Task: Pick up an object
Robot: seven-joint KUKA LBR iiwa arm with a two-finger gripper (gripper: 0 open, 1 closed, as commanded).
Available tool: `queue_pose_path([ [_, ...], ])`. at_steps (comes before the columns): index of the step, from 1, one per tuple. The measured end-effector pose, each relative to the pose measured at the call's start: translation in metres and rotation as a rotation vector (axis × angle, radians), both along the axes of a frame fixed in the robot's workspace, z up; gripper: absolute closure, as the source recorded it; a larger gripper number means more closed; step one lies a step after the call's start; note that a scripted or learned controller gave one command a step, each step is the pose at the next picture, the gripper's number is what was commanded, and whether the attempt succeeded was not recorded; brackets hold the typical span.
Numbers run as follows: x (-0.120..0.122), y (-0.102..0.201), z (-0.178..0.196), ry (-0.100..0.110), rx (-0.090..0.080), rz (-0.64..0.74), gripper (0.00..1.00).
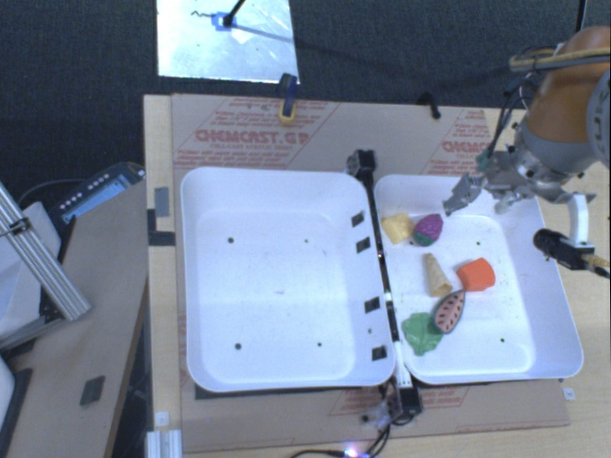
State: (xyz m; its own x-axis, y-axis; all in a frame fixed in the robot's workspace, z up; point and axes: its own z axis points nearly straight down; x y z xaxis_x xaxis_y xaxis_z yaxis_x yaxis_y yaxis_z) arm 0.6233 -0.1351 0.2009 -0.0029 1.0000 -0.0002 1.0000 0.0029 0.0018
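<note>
Gripper (458, 198) | poised over right bin (549, 294) far edge, I judge pre-descent | fingers state: I cannot tell | candidates below: purple piece (429, 227) nearest, beside yellow piece (397, 227); orange piece (476, 274) apart | nothing held.

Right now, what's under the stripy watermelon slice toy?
The watermelon slice leans on a green leafy toy in the right bin. Whatever green part or bin floor lies beneath the slice is covered.
</note>
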Motion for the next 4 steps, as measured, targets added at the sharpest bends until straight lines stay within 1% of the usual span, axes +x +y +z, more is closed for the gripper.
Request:
queue_pose_path([
  [1, -0.007, -0.059, -0.116, 0.010, 0.000, -0.006, 0.00],
  [2, -0.080, 0.030, -0.118, 0.009, 0.006, 0.005, 0.00],
  [3, -0.122, 0.045, -0.117, 0.004, 0.001, -0.002, 0.00],
  [4, -0.065, 0.032, -0.116, -0.005, -0.002, 0.001, 0.00],
])
